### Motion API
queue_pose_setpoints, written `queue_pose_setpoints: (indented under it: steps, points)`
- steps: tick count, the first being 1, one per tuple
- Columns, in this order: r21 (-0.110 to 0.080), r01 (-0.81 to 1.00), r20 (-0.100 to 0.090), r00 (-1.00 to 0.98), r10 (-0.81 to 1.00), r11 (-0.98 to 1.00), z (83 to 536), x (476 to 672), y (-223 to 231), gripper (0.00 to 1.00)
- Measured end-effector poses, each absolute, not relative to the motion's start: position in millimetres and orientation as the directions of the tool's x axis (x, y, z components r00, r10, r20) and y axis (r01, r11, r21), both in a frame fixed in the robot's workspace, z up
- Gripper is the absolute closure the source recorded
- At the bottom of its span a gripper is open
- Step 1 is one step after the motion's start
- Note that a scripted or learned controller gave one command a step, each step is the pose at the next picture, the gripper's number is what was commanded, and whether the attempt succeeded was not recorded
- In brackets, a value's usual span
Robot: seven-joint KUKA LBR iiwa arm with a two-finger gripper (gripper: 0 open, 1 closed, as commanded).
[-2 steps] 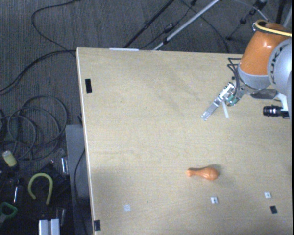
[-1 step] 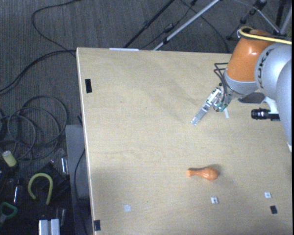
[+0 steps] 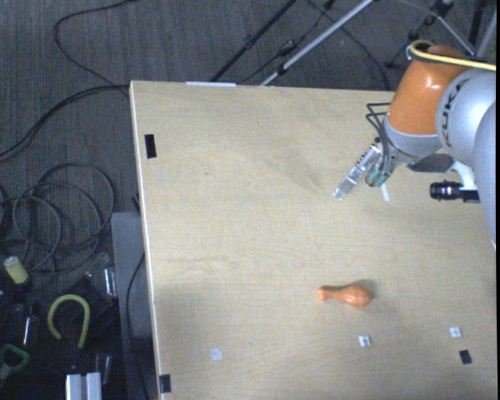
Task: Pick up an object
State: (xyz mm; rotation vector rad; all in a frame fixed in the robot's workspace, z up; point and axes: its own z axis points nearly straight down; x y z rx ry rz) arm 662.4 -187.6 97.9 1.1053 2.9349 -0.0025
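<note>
**Reaching down-frame: the orange piece lies below the gripper**

Hanging over bare bench, the gripper (image 3: 356, 180) points down and to the camera's left from the orange-banded wrist, well apart from the only loose thing in sight. That thing, a small orange pear-shaped object (image 3: 347, 295), rests on the wood almost straight below the fingertips in the picture, a touch to their left. Its long axis runs nearly level across the frame, bulb on the right, narrow neck on the left. The fingers look drawn close together with nothing between them, though they are small and blurred. By my judgement, the approach has yet to begin.
</note>
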Motion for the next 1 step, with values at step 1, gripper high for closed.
queue_pose_setpoints:
  steps: [1]
  points:
    - [0.002, 0.731, -0.001, -0.683, 0.731, 0.683, 172.6, 656.4, -137.7, 1.00]
